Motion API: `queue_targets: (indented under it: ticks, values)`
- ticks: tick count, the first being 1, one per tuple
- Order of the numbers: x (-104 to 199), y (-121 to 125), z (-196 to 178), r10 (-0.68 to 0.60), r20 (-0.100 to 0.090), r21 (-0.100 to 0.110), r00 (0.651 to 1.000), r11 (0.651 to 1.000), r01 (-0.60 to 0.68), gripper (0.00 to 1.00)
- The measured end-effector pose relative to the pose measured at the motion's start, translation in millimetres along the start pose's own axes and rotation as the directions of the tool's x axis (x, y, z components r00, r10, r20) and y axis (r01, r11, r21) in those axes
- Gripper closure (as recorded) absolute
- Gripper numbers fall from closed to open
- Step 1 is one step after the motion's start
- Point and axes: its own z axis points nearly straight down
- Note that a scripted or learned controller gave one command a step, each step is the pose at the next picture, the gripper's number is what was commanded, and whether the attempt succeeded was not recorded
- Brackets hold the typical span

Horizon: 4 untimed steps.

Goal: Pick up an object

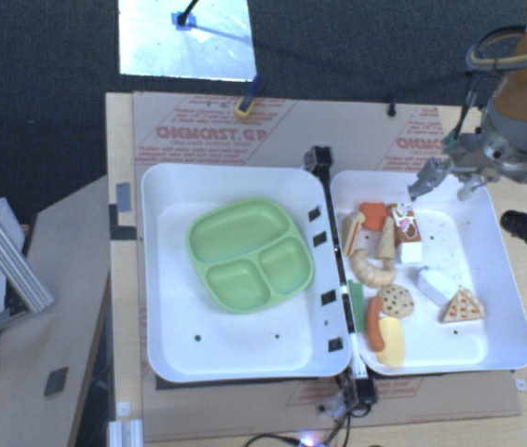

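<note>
Red "CHEMCAST GP" lettering (209,130) runs across the protective sheet behind the left bin (175,343), which carries a green divided plate (248,252) with bare white floor around it. In the right bin (496,277), toy foods crowd the left half: a croissant (372,269) lying with its long axis left to right, a cookie (395,300), a pizza slice (462,306). The gripper (448,181) hangs over the back rim, fingers spread, holding nothing.

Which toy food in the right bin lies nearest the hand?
The red-and-white cake slice, at the pile's top right, just below the hand. The cookie and pizza slice lie farther down.
</note>
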Motion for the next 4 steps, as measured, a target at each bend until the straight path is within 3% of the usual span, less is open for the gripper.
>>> queue_targets:
  ticks: [1, 4]
  values:
    - [0, 2, -8, -0.002, 0.002, -0.012, 1.0, 1.0, 0.002, 0.0]
    - [-4, 10, 145, 0.0, 0.001, -0.009, 1.0, 1.0, 0.0, 0.0]
